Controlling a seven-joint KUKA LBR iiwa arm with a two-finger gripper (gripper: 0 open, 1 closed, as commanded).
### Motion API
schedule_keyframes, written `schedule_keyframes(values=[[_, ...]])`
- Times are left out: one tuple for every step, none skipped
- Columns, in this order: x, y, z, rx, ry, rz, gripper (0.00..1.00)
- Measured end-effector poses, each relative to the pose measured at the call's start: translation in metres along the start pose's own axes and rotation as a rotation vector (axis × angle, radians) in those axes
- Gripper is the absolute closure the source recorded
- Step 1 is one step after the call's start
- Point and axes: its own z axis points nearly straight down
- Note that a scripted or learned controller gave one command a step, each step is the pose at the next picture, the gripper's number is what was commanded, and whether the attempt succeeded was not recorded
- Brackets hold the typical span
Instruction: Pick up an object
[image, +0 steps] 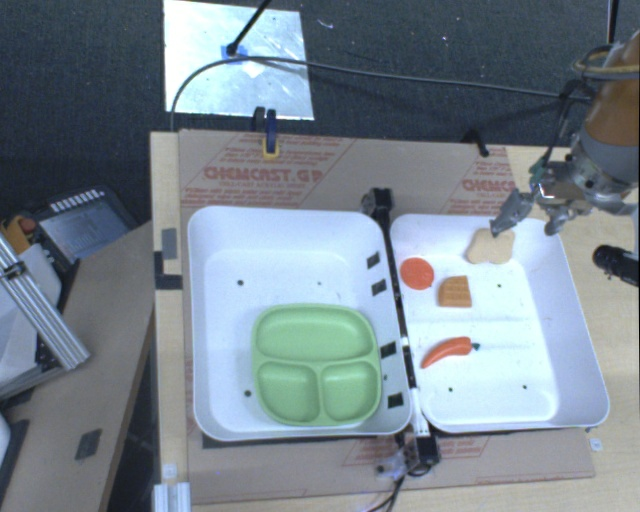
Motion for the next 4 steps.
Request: schedule_keyframes(values=[[0.0,0.002,-0.007,-0.011,-0.002,-0.002,0.0],[0.01,0.001,0.05,-0.007,0.0,-0.004,0.0],[0.006,-0.006,0.109,-0.007,-0.001,0.0,0.0],[0.002,0.001,0.165,-0.016,0.001,0.001,0.0]])
